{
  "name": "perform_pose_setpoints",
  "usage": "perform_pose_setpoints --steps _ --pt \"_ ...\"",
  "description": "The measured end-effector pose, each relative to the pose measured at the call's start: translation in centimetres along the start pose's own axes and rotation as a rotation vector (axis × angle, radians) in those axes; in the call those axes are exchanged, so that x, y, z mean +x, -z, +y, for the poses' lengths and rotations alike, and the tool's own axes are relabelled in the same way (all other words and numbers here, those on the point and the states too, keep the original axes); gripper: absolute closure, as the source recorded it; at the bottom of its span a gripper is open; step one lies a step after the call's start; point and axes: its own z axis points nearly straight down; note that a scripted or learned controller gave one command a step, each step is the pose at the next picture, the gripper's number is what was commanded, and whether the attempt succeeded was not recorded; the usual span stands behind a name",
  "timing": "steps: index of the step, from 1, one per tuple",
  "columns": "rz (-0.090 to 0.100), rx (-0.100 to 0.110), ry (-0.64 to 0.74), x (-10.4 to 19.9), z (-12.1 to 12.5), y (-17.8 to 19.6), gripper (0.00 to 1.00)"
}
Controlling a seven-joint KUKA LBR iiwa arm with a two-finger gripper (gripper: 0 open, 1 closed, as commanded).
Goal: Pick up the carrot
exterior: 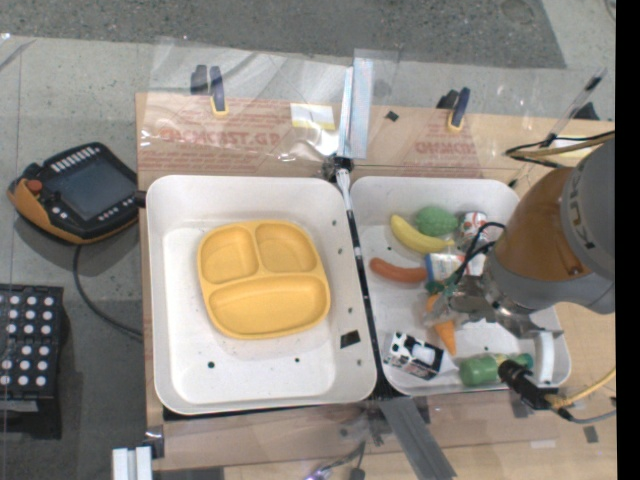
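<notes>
In the right bin point(400, 193), a black-and-white toy point(415, 353) and green object point(480, 370) lie along the near edge. The carrot point(446, 336) sits just behind, under the claw point(455, 303); its grip cannot be judged. Beyond lie a sausage point(397, 270), banana point(415, 235) and green lump point(435, 218). The left bin point(170, 268) holds a yellow divided plate point(264, 278).

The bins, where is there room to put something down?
Left bin: bare white floor rings the yellow plate, widest below it toward the near rim, and the plate's three sections are bare too. Right bin: crowded with the banana, sausage, carrot and the arm. Only a strip along its far rim is free.
</notes>
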Motion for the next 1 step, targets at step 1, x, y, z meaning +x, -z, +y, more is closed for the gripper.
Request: perform_pose_setpoints --steps 1 --pt "-0.002 0.001 -0.022 2.87 9.46 7.31 1.00"
